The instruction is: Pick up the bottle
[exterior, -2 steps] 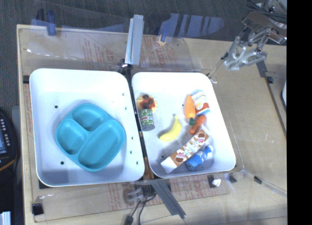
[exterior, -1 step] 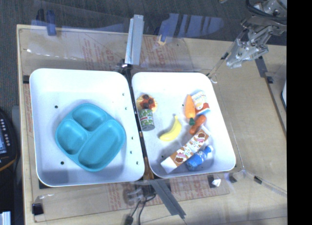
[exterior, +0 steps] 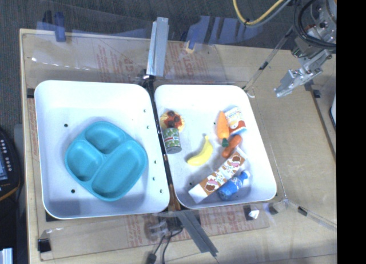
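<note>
- One gripper (exterior: pixel 293 80) is hanging outside the right bin (exterior: pixel 260 143), jaws apparently narrow and holding nothing.
- Reaching is pending: descending onto the blue bottle (exterior: pixel 233 187) near the bin's near-right corner.

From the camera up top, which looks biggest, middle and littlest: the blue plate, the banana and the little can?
1. Blue divided plate, clearly the largest.
2. Banana.
3. Little can, looking only slightly smaller than the banana, so that order is unsure.

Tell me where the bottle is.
The bottle lies in the right bin, at its front corner, beside the long carton.
</note>
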{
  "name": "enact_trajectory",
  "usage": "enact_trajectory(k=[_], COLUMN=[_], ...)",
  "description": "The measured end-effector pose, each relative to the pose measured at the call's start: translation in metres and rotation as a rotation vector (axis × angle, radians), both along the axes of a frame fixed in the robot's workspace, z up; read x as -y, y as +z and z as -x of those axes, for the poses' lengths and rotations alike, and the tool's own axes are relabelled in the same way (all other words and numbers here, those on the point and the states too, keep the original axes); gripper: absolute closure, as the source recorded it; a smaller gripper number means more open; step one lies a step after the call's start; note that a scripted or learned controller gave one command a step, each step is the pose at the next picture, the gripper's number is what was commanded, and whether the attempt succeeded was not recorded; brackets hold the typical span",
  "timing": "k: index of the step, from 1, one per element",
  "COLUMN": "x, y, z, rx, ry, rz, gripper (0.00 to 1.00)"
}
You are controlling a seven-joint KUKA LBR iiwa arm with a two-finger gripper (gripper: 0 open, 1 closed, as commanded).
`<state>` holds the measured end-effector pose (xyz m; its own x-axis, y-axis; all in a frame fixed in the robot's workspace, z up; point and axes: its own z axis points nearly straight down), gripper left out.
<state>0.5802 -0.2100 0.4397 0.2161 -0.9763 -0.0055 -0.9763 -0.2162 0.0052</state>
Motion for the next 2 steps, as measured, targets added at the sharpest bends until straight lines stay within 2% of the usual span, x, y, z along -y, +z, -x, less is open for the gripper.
enact_trajectory(k=[2], x=[-0.0003], y=[0.0145], z=[-0.0039], rx=[-0.008], ry=[-0.003], rz=[-0.007], gripper=[1.00])
